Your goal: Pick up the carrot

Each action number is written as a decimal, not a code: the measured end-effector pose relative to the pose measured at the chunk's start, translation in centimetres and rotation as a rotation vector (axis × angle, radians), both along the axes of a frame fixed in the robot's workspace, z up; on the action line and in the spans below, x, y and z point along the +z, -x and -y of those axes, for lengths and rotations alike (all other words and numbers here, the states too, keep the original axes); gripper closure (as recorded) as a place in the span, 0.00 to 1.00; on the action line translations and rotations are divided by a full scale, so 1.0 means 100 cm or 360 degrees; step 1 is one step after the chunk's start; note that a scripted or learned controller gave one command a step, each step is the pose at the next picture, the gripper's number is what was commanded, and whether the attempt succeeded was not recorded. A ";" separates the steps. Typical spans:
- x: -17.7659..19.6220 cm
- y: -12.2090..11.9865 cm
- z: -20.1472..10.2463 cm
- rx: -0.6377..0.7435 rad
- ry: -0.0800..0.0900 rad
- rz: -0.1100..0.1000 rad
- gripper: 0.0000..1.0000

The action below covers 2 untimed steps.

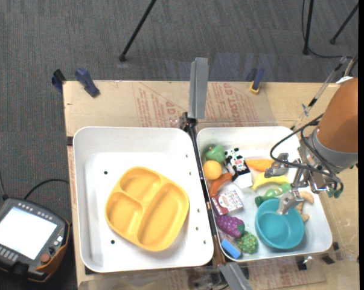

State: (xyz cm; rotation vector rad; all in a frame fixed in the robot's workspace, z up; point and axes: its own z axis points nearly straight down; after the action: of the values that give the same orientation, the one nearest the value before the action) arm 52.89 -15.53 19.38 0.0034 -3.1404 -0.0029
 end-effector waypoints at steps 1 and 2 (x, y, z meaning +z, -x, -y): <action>-0.030 -0.091 0.055 0.0077 -0.0001 -0.0001 0.00; -0.109 -0.113 0.007 0.0114 -0.0005 -0.0004 0.00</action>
State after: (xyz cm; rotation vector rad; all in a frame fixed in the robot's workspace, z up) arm 64.21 -16.21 8.44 0.1158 -3.1356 -0.0075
